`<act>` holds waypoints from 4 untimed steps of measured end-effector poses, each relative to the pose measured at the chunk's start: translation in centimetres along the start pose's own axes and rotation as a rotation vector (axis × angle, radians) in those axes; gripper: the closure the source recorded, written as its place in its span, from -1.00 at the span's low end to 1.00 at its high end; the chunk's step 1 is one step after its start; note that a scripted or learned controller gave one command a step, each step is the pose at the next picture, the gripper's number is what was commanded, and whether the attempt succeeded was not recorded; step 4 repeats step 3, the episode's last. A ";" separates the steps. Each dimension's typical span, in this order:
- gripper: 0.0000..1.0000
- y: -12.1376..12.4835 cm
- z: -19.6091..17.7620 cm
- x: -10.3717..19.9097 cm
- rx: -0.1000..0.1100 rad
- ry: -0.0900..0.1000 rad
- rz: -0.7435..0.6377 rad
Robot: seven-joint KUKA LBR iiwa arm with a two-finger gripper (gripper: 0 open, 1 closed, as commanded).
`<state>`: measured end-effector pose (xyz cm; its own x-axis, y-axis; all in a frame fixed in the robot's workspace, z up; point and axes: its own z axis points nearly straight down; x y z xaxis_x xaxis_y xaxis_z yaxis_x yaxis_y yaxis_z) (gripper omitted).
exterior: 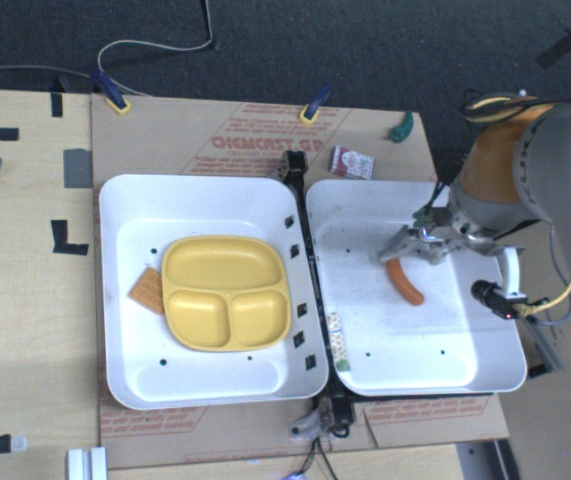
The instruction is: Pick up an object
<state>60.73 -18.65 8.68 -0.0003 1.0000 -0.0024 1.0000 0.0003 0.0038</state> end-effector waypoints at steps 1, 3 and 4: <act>1.00 0.1 -1.1 -0.1 -0.001 -0.002 0.000; 1.00 -12.3 -15.0 11.8 0.006 0.003 -0.002; 1.00 -12.3 -15.0 11.8 0.006 0.003 -0.002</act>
